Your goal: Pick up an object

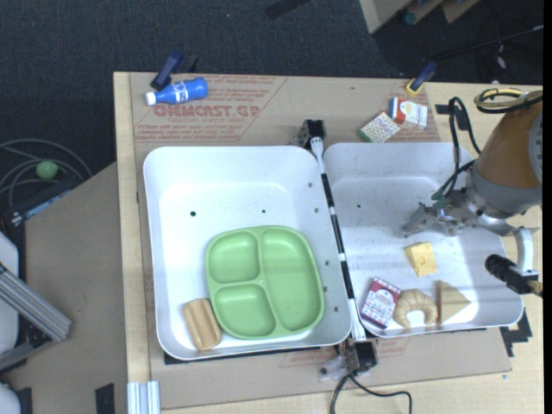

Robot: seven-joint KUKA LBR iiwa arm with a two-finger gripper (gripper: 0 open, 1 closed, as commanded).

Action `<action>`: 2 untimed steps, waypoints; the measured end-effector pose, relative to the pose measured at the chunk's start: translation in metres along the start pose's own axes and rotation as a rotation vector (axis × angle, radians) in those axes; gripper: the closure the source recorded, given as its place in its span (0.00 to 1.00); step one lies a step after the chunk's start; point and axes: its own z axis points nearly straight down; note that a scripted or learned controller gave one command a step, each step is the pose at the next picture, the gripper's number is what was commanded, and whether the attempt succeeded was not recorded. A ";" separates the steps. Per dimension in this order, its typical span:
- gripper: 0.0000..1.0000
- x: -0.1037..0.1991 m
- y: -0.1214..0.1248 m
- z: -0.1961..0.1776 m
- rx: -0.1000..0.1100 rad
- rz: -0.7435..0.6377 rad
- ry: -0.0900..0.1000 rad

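The gripper [424, 221] is down inside the right bin [379, 166], its grey metal fingers reaching leftward over the white floor around the middle of the bin. From this angle I cannot tell whether it is open or closed, and nothing shows clearly in its grasp. It sits just far-left of a small yellow cheese cube [422, 258], close to it but apart.

The arm [511, 166] comes in from the right, its orange band sitting over the bin's right wall, with the wrist angled down and left toward the bin floor. A black cable loops along the far side of the arm.

Along the near edge of the right bin lies a row of things: a red-and-white packet [379, 304] at the left, a croissant [415, 307] just beside it, and a tan wedge [451, 301] touching the croissant on its right. The cheese cube lies a little farther in than these.

Over in the left bin [172, 231], a green divided plate [263, 280] sits toward the near side, with a tan bread piece [202, 323] just beside its near-left corner.

Outside the bins, on the bench [129, 231], a blue and white bottle [178, 91] lies on its side at the far left, and a small carton [394, 121] rests beyond the right bin's far wall.
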 end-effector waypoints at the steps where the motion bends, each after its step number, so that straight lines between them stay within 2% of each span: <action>1: 0.00 0.018 -0.043 0.001 0.003 0.001 0.002; 2: 1.00 0.017 -0.042 -0.009 0.001 0.001 0.001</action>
